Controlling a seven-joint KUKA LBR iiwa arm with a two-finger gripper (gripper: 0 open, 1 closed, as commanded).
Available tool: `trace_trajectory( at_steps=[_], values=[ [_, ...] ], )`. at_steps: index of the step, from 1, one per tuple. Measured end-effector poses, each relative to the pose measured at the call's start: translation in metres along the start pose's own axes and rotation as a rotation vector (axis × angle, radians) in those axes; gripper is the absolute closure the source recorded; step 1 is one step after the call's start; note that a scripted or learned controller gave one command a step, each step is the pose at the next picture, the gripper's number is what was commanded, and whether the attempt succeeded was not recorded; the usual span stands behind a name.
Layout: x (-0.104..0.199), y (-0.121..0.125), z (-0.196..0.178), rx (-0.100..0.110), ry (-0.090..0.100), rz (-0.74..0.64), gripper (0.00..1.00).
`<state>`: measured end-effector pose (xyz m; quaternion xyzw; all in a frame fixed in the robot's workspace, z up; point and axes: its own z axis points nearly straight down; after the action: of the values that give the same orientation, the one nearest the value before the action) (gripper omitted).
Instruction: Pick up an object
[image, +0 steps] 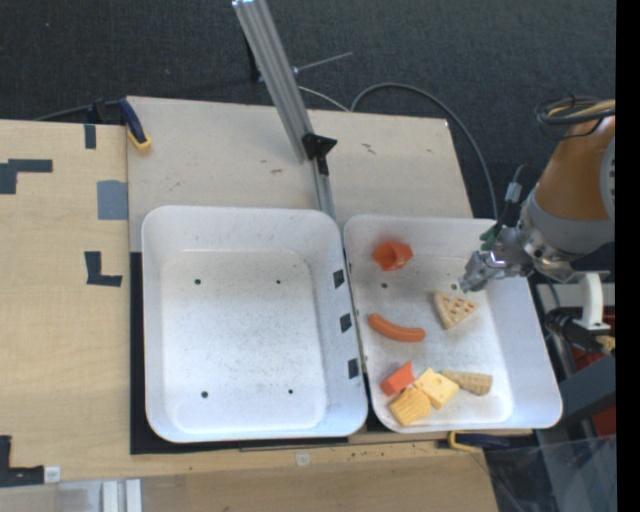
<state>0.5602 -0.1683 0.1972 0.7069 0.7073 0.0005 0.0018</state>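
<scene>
the arm (575, 190) is running off the right edge, its upper links cut away. the gripper (478, 275) is showing too small and blurred to read. the metal pole (285, 90) is leaving the top edge.

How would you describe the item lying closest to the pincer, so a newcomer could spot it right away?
Look in the right-hand white bin, on the side where the arm comes in. Just below and left of the pincer lies a pale wedge, shaped like a pizza slice with small red dots on top. Unlike the orange sausage to its left, it is triangular, and it lies apart from the cluster nearer the front.
</scene>
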Motion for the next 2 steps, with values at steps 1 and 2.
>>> trace_trajectory(
  at_steps=[1,2],
  values=[
    [-0.004,0.005,-0.044,0.000,0.000,-0.001,1.00],
    [0.046,0.014,-0.032,0.005,0.003,-0.006,1.00]
  ],
)
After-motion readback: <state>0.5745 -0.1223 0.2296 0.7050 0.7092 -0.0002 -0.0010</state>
